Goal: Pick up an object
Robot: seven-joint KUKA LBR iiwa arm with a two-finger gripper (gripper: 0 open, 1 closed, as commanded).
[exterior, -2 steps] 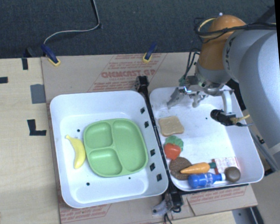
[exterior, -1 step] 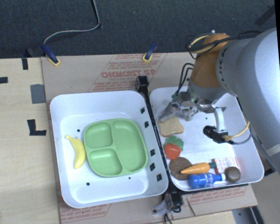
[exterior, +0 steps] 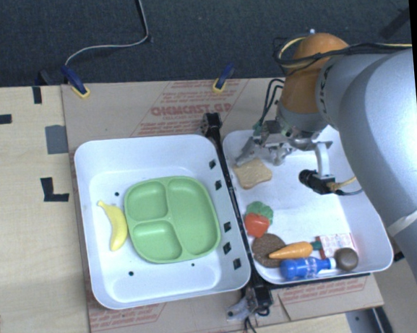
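Gripper (exterior: 254,151) hung low over toast (exterior: 253,173) in right bin (exterior: 366,221) | finger state: can't tell | advice: centre over slice, straddle its edges, close before lifting

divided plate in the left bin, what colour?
Light green, plain, no pattern. The plate shows best in the camera view from above.

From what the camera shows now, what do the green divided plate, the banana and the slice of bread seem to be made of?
The green divided plate looks like smooth moulded plastic, with an even colour and a soft sheen. The banana seems to be glossy toy plastic, a uniform yellow. The slice of bread looks matte, perhaps foam or soft plastic; this is uncertain.
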